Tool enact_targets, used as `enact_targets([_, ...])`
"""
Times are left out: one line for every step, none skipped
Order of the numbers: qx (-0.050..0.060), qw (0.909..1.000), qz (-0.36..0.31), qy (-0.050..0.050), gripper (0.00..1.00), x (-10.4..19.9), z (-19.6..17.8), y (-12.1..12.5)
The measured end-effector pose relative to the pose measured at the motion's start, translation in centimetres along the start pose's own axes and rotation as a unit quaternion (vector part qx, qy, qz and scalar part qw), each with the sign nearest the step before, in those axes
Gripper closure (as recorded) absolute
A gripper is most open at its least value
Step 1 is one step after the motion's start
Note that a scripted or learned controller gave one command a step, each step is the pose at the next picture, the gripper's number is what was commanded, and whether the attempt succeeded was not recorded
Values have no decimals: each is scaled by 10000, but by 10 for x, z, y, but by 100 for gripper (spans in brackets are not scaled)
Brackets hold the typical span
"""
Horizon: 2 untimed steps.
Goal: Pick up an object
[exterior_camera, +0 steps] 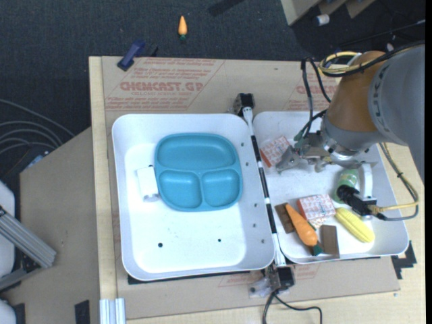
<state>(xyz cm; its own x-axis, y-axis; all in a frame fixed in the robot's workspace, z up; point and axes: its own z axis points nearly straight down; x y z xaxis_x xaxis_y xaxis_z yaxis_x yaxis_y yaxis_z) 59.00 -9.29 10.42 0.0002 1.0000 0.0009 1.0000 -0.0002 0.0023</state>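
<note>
The carrot (302,225) and corn (355,224) lie at the right bin's (398,238) near edge, below the tool (297,155). Whether the tool is wide, narrow or holding anything I cannot tell. A red-white packet (273,150) lies just beside it, likely thin, light and crinkly, best pinched at an edge. The carrot looks stiff and slim: take it across the middle. A checked packet (316,208) lies beside the carrot. The left bin (125,201), well away, holds a blue tray (197,170).
</note>
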Motion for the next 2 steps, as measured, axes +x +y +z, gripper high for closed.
enact_targets([9,10000,-1,-7,0,-20,-46,-16])
enact_targets([25,10000,0,1,0,-8,-1,-21])
